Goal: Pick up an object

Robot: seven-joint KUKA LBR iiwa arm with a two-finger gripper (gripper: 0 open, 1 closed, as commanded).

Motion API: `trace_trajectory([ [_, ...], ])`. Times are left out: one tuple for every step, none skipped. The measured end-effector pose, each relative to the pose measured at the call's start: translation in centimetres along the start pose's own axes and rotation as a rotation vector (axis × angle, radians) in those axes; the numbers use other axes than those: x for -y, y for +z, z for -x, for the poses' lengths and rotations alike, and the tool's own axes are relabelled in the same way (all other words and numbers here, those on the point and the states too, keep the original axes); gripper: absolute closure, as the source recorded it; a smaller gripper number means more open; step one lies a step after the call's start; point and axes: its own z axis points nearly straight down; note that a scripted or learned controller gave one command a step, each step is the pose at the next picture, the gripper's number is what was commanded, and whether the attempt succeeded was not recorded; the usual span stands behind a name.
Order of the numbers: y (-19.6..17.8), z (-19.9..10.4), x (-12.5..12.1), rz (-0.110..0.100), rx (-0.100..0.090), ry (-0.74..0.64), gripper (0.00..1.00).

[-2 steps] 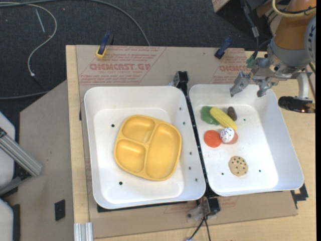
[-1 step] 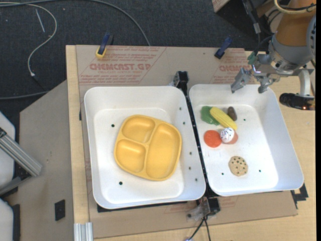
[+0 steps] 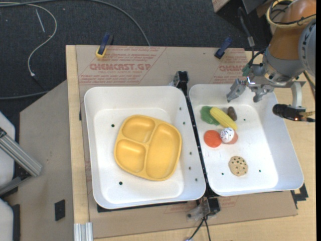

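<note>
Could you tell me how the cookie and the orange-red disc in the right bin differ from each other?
The cookie is tan with dark specks, while the orange-red disc is one plain colour. The cookie lies alone nearer the bin's front; the disc sits further back and appears to touch a small white speckled piece. The cookie looks slightly larger. Both are round, flat toy foods in the right bin.

Both shallow white bins, the left one [image 3: 95, 134] and the right one [image 3: 281, 149], look like smooth plastic with a slight sheen. The yellow three-compartment plate [image 3: 148, 147] is glossy moulded plastic too. Under them there's a matt brown cardboard sheet with red print [image 3: 125, 64], held by blue clamps [image 3: 104, 44]. Floor is dark rough carpet [image 3: 50, 14]. The arm's orange band [image 3: 293, 31] is shiny, and the silver gripper [image 3: 247, 90] looks like bare metal.
</note>
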Motion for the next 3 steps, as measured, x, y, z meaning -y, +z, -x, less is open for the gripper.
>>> trace_trajectory([
  [4.8,-0.8,-0.6,0.001,0.001,-0.002,0.00],
  [9.0,-0.9,-0.6,0.000,0.000,-0.002,0.00],
  [7.5,-0.9,-0.8,0.007,0.001,-0.003,1.00],
])
